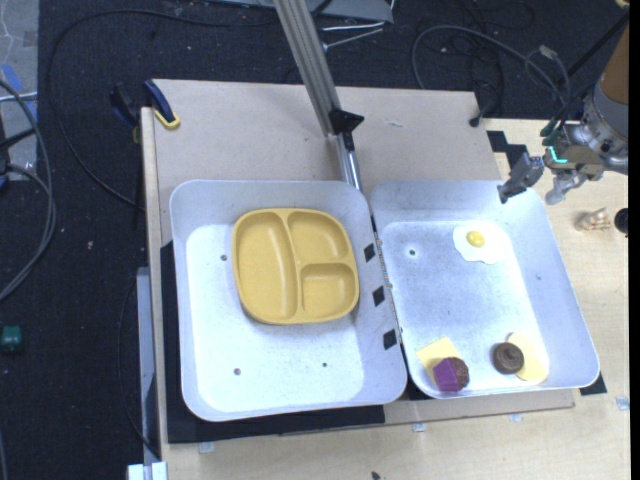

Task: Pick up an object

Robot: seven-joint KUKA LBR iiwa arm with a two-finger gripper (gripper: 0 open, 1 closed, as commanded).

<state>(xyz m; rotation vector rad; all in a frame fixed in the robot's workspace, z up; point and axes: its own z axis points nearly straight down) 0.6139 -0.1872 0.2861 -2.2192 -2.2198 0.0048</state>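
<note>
My gripper point(541, 182) hangs over the far right corner of the right bin point(440, 298), at the end of the grey arm coming in from the right. Its two fingers stand apart with nothing between them. A toy fried egg point(476, 243) lies in the right bin just below and left of the gripper. At the bin's near edge sit a purple lump point(450, 373) on a yellow slice point(433, 351) and a brown round piece point(508, 358) beside another yellow piece point(533, 363).
A yellow divided plate point(297, 266) lies in the left bin point(210, 368). A metal pole point(310, 53) slants down to the gap between the bins. Cables run across the dark floor behind the bench, and a small object point(596, 220) rests on the bench at the right.
</note>
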